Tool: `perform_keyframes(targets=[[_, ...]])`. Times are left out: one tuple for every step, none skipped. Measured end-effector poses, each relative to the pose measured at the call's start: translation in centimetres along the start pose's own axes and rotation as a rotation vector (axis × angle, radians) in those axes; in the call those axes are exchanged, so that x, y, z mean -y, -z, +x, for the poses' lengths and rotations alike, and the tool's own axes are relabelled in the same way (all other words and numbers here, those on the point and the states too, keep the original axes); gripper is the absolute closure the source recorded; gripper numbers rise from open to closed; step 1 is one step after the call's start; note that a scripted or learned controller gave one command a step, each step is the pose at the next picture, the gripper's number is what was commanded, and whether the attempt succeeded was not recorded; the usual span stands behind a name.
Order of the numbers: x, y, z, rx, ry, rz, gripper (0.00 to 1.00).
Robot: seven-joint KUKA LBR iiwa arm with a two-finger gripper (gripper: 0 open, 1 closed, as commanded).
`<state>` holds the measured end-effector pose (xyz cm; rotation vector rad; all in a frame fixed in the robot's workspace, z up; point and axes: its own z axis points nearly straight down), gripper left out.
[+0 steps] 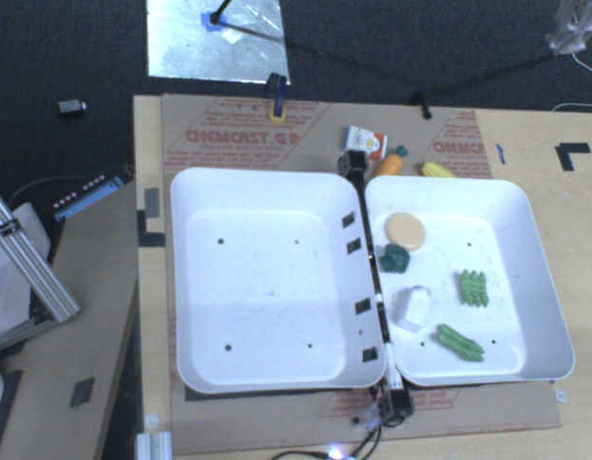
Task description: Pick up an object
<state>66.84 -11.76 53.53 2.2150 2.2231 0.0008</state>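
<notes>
Though nothing lifted yet — risks below.
Gripper (572,25): blurred at top right, cannot tell grip.
Cup (412,308): beside wall — fingers may clip.

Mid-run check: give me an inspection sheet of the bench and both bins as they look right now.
Surface: two shallow white bins side by side on printed board.
Job's things: in right bin, round tan disc, dark teal lump, white block, ridged green piece, long green pod.
Clutter: orange carrot-like toy and yellow piece behind the bins.
Grippers: nothing seen.
Cables: black cable across floor.
Surroundings: dark carpet, metal sheet.
</notes>
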Motion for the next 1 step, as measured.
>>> perform_keyframes(targets=[[-0.03,0.03,3.87,-0.001,0.003,0.000,1.00]])
